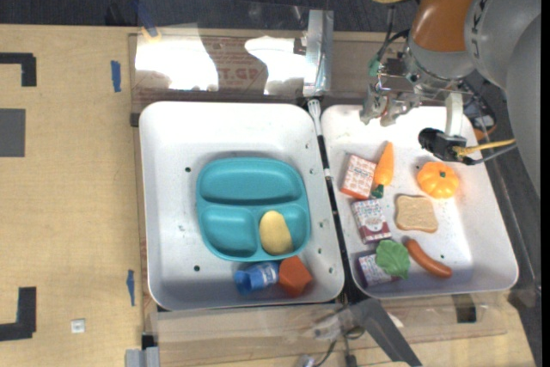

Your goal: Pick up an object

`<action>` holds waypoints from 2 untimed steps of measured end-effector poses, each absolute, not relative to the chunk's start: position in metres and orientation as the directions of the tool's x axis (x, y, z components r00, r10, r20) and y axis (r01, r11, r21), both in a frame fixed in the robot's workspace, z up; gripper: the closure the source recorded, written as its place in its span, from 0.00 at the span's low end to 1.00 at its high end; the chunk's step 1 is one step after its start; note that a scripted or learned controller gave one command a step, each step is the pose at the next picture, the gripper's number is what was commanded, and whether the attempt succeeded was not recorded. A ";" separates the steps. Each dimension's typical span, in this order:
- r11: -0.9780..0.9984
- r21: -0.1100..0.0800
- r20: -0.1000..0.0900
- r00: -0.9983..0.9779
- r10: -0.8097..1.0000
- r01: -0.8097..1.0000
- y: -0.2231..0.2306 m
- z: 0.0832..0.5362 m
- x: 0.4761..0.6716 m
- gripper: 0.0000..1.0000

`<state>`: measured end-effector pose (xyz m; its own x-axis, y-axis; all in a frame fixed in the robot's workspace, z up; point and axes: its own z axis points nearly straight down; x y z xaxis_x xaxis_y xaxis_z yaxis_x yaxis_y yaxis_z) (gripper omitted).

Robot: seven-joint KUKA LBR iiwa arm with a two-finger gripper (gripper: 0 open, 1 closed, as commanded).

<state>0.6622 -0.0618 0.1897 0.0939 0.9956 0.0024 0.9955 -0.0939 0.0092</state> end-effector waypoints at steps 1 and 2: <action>-0.012 -0.016 0.000 0.012 1.000 1.000 -0.102 0.093 0.657 1.00; 0.021 -0.035 0.005 -0.021 1.000 0.999 -0.105 0.086 0.660 1.00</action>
